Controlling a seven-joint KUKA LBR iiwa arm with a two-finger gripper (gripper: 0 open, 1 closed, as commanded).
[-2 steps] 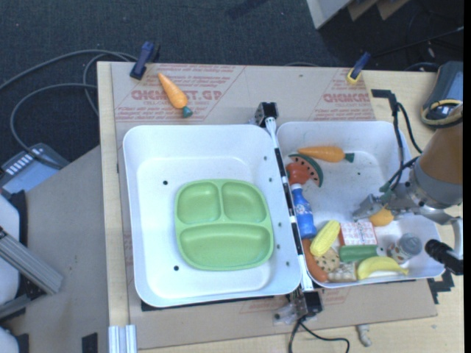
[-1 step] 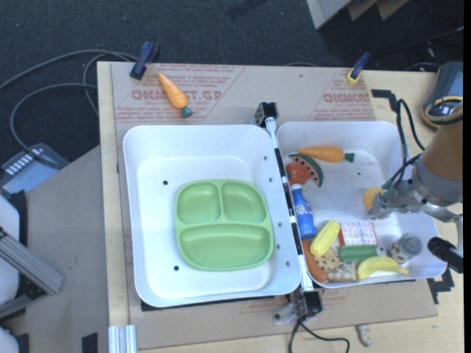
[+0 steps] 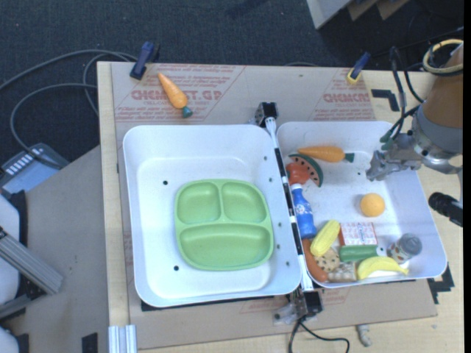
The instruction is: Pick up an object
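The right bin [image 3: 419, 190] holds several toys. An orange ball [image 3: 373, 205] lies near its middle and a carrot [image 3: 321, 154] lies at its far side. A watermelon slice [image 3: 307, 172] and a blue bottle [image 3: 300, 212] rest against the left wall. Along the near edge sit a corn cob [image 3: 324, 237], a red and white box [image 3: 358, 234], a green cucumber [image 3: 357, 253], a banana [image 3: 381, 267] and a small grey can [image 3: 407, 246]. My gripper [image 3: 382, 165] hangs low over the bin's far right part, up and right of the ball and right of the carrot, with nothing seen in it.
The left bin [image 3: 140, 160] bears a green divided plate [image 3: 223, 223]. A second carrot [image 3: 174, 92] lies on the bench behind the left bin. Blue clamps [image 3: 143, 59] [image 3: 358, 67] grip the bench's far edge. The grey and orange arm [image 3: 441, 116] comes in over the right bin's far right corner.
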